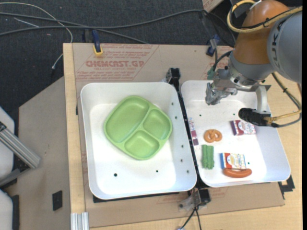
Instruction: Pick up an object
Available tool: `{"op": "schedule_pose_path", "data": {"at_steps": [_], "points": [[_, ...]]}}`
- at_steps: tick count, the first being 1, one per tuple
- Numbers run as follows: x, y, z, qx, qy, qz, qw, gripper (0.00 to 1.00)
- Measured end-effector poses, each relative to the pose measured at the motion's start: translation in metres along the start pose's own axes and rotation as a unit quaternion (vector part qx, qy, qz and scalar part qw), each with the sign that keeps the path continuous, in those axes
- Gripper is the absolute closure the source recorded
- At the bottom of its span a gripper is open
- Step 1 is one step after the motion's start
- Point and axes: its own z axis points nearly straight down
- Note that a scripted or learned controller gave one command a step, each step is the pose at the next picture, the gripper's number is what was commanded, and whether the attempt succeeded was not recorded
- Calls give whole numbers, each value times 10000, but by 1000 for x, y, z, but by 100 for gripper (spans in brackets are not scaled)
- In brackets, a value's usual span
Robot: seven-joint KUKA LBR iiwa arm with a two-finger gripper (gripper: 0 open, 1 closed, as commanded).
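We see the gripper [213,98] hanging over the far end of the right bin [276,150]; whether it is parted or closed we cannot tell from this slant, and nothing shows in its grasp. The candidates all lie nearer the camera in that bin: a pretzel [212,136], a green ridged piece [207,156], a small purple-and-white packet [242,127], a red-and-white packet [234,160] with a red sausage [237,173] touching its near edge. The left bin [96,104] bears a green divided plate [138,127]. We judge the pretzel the closest and cleanest target, standing apart from its neighbours. To do this well, we should centre above it before descending and close across its narrower width, keeping clear of the green piece just beside it.
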Motion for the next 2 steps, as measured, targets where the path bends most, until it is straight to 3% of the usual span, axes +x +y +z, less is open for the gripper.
{"op": "schedule_pose_path", "data": {"at_steps": [2], "points": [[103, -38, -22, -2, 7, -12, 10000, 100]]}}
